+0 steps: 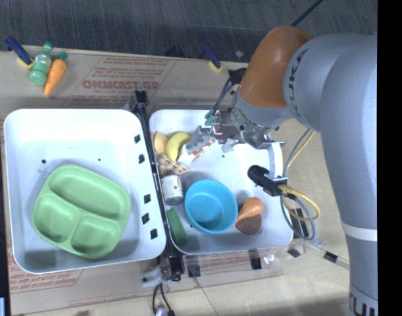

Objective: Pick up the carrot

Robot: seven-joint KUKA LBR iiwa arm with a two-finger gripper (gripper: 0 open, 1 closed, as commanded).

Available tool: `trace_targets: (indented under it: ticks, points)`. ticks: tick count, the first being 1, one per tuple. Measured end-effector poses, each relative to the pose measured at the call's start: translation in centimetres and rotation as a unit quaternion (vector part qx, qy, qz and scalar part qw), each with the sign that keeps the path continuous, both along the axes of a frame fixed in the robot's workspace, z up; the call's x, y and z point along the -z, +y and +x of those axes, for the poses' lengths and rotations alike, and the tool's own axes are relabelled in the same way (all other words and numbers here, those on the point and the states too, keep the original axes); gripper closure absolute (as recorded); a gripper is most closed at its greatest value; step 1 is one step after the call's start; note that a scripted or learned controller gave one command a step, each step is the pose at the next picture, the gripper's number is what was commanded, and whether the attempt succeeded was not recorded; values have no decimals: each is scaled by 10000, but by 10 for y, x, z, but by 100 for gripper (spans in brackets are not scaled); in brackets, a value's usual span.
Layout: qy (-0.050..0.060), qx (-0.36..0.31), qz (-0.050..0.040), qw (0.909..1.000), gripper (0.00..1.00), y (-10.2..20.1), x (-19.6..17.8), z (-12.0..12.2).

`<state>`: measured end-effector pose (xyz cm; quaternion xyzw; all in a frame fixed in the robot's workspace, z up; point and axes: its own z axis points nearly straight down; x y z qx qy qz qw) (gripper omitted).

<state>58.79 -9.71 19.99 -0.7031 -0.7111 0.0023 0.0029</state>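
- The grey arm (pixel 342 143) is seen reaching in from the right, its bulk filling that side.
- An orange band (pixel 273 68) is carried above the wrist.
- The wrist is bent downward and leftward.
- The hand (pixel 202 140) is pointed left, low down; its fingers are too cluttered to be made out.

Grey arm with orange band (pixel 319 97) runs off the right edge. Gripper (pixel 204 139) fingers blur together; grasp state indeterminable. Small metal can (pixel 172 189) label illegible.
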Motion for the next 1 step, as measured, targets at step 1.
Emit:
trace_targets:
  ticks: [1]
  points:
    - [-1, -522, 5, 9986, 0, -39, 110, -36]
